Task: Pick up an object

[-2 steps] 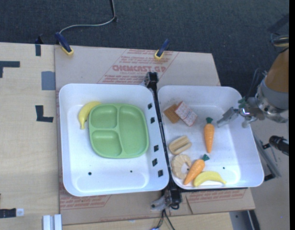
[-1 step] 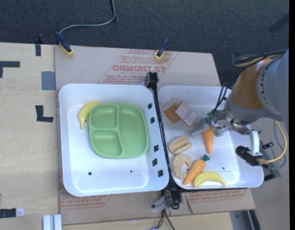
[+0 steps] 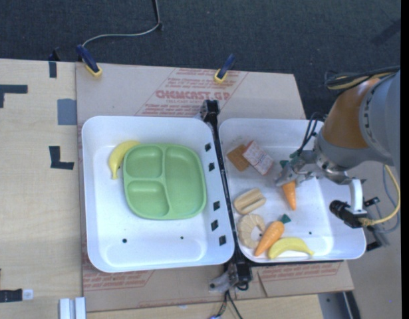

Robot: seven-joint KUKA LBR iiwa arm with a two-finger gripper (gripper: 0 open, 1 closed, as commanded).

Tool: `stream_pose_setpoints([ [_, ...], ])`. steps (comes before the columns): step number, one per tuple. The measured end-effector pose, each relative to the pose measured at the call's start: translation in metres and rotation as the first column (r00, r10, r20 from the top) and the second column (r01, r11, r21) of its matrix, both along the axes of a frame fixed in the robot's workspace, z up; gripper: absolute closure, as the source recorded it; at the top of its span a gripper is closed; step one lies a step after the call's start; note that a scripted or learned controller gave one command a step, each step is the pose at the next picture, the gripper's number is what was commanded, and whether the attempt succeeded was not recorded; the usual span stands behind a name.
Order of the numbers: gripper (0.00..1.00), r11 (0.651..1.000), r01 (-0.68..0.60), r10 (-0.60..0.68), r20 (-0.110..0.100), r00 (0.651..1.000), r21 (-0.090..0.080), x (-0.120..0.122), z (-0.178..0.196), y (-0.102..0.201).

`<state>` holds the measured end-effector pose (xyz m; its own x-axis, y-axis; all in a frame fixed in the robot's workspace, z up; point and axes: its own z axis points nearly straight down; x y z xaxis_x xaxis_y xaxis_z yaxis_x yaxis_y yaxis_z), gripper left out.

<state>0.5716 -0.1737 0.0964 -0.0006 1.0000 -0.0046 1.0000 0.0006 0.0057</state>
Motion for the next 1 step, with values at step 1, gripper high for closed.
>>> stream_pose_setpoints([
  [1,1.0,1.0,-0.002,0.002,-0.003,1.0,0.004,0.0665,0.128,0.0453],
])
